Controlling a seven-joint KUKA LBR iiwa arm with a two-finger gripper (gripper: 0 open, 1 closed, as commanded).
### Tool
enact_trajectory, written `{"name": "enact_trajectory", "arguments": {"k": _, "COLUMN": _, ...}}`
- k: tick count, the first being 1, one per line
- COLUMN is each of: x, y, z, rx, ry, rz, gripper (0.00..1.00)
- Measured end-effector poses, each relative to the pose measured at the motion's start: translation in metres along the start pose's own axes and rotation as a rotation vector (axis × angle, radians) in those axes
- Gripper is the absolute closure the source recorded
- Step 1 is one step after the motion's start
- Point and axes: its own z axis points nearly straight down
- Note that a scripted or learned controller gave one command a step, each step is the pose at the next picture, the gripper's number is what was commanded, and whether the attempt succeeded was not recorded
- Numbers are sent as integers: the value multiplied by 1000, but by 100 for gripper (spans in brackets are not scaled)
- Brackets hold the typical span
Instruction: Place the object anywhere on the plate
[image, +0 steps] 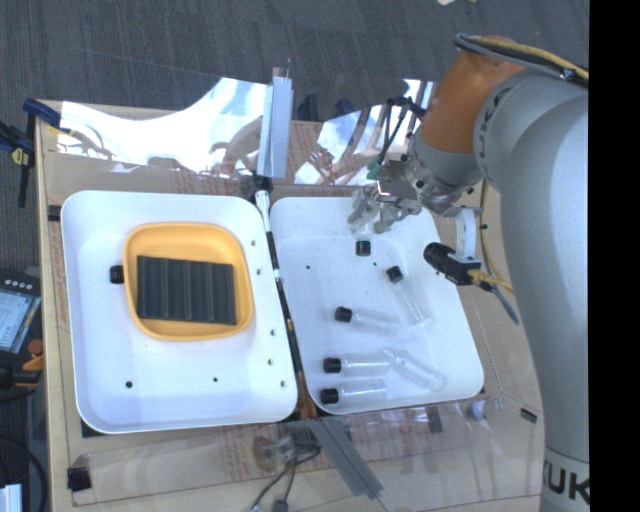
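Gripper (374, 213) above far end of right bin (455, 375), over small black-capped vial (362, 247). Finger state: cannot tell.

Task objects, clear capped vials (365, 318), lie loose in right bin, none on yellow plate (187, 280) in left bin (90, 390).

Risk: transparent round vials may roll or slip at pinch; neighbours close, double pick possible.

Obscured: fingertips small, blurred; vial bodies nearly invisible against white bin.

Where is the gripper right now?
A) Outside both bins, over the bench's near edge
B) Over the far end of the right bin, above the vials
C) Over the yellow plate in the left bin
B: the gripper sits above the right bin's far end, with the clear vials nearer the camera and the yellow plate off in the left bin.
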Motion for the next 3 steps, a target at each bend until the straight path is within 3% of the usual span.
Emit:
{"name": "enact_trajectory", "arguments": {"k": 1, "x": 7, "y": -52, "z": 35, "rx": 3, "ry": 0, "rz": -345, "gripper": 100}}
{"name": "enact_trajectory", "arguments": {"k": 2, "x": 52, "y": -76, "z": -17, "rx": -2, "ry": -2, "rz": -474, "gripper": 100}}
{"name": "enact_trajectory", "arguments": {"k": 3, "x": 63, "y": -56, "z": 11, "rx": 1, "ry": -1, "rz": -604, "gripper": 100}}
